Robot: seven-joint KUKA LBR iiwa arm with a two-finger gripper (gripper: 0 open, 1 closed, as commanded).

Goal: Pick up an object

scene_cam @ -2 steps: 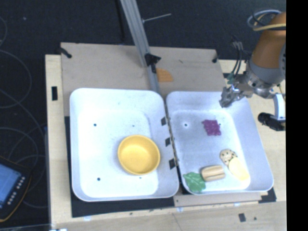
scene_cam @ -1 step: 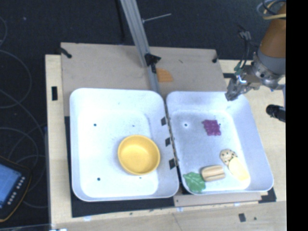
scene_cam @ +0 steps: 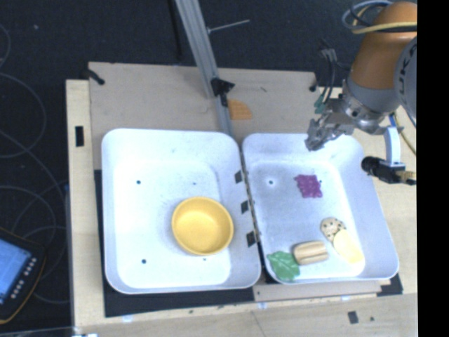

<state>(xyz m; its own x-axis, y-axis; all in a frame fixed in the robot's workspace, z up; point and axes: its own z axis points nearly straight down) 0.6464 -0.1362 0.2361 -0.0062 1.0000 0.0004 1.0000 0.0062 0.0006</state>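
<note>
**Picking not yet begun: hand hanging over the far edge of the right bin**

Near to far, the scene is being described as follows. At the near edge of the right bin [scene_cam: 372, 209], four small things are being seen close together: one green piece [scene_cam: 283, 264] in the near left corner, one tan cylinder-like block [scene_cam: 310, 252] just beside it, one pale yellow piece [scene_cam: 349, 248] to the right of that, and one small spotted round thing [scene_cam: 331, 225] touching or almost touching the yellow piece. A little farther, one purple thing [scene_cam: 308, 185] is lying alone near the middle of the bin, well apart from the others. In the left bin [scene_cam: 133, 160], one yellow bowl [scene_cam: 203, 225] is standing upright. So two bins, one bowl and five small things are being counted on the surface [scene_cam: 154, 97].

Farthest, the hand [scene_cam: 318, 139] is being held over the far rim of the right bin, nearest to the purple thing but not touching it. Whether it is open or closed cannot be told, because it is small and dark here. Nothing is being seen lifted.

As a judgement, the task is being considered as at its start: an object is yet to be chosen, reached, gripped and raised. All of this is left.
</note>
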